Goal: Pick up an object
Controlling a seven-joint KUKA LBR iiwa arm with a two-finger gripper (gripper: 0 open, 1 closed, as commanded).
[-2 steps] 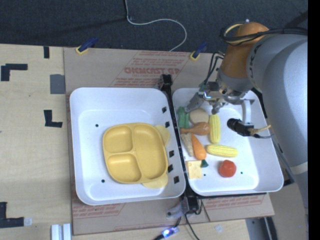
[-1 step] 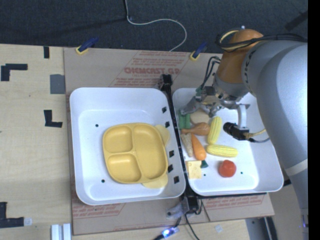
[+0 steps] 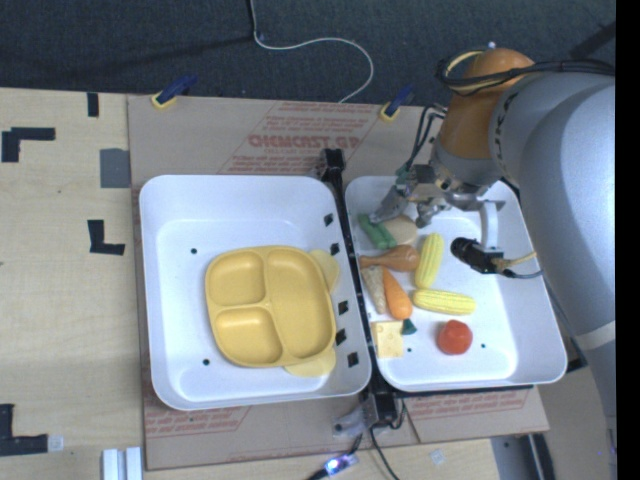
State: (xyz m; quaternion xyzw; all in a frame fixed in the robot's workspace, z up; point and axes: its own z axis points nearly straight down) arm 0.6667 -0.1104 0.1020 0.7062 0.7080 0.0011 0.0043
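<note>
My gripper hangs over the far left part of the right bin, under the orange band of the arm. Its fingers stand apart and open, with nothing between them. Just below the fingertips lie a green vegetable and a pale round piece. Further toward the front lie a brown-orange drumstick shape, an upright corn cob, a second corn cob, a carrot, a red tomato and a yellow cheese slice.
The left bin holds a yellow divided plate with another yellow piece under its front edge. The wall between the bins runs close to the gripper's left. A black cable end hangs over the right bin.
</note>
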